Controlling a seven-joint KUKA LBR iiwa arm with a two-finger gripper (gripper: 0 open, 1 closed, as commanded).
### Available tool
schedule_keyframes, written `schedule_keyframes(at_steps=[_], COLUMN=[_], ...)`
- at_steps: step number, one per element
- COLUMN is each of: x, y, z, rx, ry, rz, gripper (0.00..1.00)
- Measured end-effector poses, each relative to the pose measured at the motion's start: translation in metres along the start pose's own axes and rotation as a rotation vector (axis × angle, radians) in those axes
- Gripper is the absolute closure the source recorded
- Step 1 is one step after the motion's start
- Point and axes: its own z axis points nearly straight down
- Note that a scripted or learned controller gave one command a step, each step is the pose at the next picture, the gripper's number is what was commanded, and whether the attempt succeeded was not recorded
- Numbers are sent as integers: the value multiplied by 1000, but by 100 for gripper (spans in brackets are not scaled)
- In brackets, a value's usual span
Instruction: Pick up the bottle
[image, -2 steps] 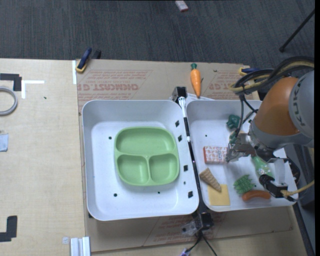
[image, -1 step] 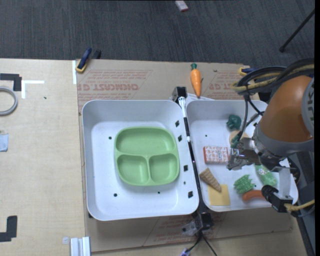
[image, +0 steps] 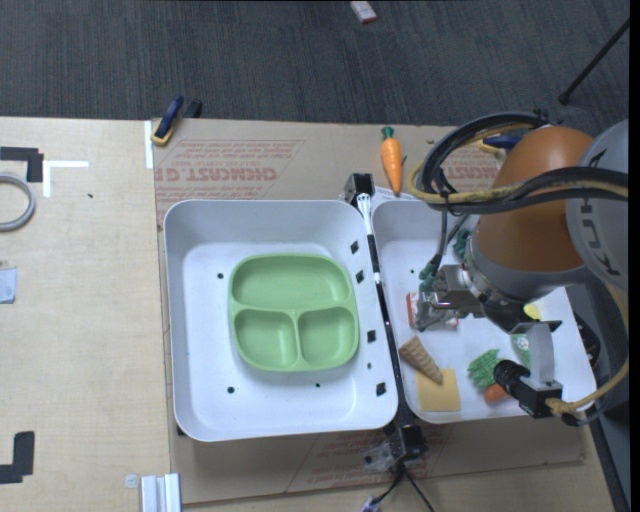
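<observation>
bottle (image: 411, 302) sits mostly hidden under the end effector (image: 436, 314), axis unclear.

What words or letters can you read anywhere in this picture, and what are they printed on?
Red print on the cardboard sheet above the bins: upside down and blurred; big letters look like "CHEMCAST", rest unreadable.
Red print on the cardboard's bottom strip: too blurred to read.
Dark letters on the arm's grey casing: cut off, unreadable.
Green divided plate: no text.
</observation>
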Motion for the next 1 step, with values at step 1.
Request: schedule_keyframes(at_steps=[1], x=[95], y=[0], z=[9], rx=[0], ry=[0], rz=[7], gripper=[100])
